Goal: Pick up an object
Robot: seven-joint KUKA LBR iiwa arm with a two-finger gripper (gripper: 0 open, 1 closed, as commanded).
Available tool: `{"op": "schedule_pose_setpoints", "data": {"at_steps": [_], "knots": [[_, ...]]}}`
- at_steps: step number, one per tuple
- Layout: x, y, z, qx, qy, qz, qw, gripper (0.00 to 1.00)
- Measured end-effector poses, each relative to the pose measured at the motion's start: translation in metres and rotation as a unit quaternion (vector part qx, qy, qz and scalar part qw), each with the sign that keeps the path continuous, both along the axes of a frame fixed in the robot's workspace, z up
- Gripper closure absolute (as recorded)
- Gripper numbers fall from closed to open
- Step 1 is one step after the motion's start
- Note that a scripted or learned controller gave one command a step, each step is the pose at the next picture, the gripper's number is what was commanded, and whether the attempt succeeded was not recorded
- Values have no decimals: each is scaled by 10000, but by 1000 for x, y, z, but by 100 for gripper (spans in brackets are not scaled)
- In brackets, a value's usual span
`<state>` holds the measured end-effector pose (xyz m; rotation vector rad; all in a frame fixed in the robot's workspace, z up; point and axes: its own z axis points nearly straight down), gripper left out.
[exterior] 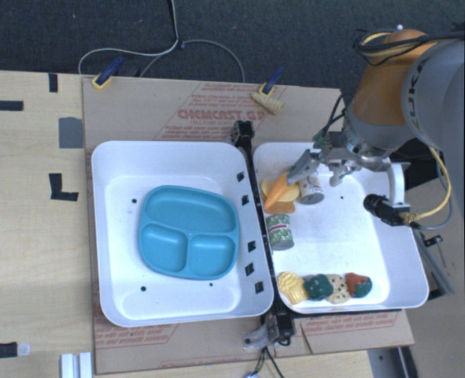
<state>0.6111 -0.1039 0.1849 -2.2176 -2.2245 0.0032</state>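
Small toys (326, 287) line the near wall; gripper (319, 172), spread wide, above orange piece (279, 194).

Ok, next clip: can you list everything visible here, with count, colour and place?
bins: two, white, side by side on the bench
divided plate: one, blue, middle of the left bin
orange toy: one, orange and yellow, upper left of the right bin, by the pincer
small can: one, green and white label, against the right bin's left wall, below the orange toy
row of small toys: about four, yellow, green, tan, red, along the right bin's near wall
cardboard sheet: one, brown, under both bins
cable: one, white, on the dark floor behind the bench
arm: one, grey with orange band, reaching in from the right
pincer: one, grey, over the right bin's upper part
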Motion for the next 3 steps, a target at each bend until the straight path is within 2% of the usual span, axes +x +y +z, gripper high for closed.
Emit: {"op": "schedule_pose_setpoints", "data": {"at_steps": [1, 2, 3], "knots": [[40, 1, -81, -2, -18, -14, 10000, 0], [29, 4, -99, -4, -29, -19, 10000, 0], [30, 5, -87, 0, -41, -15, 10000, 100]]}}
